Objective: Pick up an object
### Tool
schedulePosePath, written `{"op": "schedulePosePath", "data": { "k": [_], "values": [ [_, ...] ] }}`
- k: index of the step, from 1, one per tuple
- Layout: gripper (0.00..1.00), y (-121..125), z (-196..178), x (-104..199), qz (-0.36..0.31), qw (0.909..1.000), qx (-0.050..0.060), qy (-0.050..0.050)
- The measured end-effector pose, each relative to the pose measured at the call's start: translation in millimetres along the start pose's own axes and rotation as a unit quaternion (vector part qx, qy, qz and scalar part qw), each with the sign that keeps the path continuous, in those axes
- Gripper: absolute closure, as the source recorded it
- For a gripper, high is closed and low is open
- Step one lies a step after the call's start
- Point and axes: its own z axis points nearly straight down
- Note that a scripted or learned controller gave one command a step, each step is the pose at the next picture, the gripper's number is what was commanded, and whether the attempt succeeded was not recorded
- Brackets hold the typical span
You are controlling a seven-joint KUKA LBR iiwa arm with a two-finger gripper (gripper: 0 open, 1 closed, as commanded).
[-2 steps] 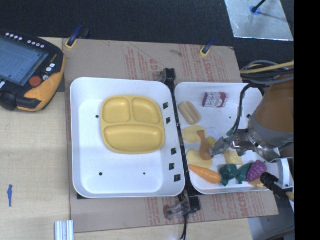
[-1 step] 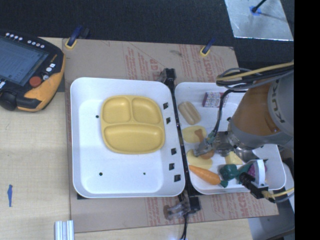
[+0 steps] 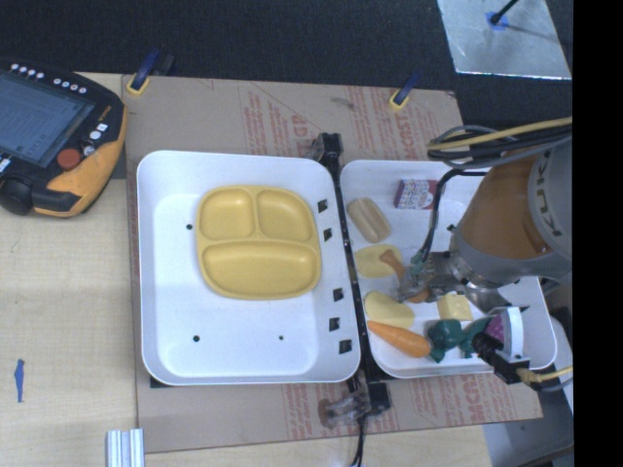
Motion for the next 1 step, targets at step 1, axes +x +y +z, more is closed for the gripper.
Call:
{"op": "schedulePosePath", "data": {
  "k": [1],
  "values": [
    [1.0, 39.4, -95.5, 65.9, -0.003, 1.0, -0.006, 0.001]
  ]
}}
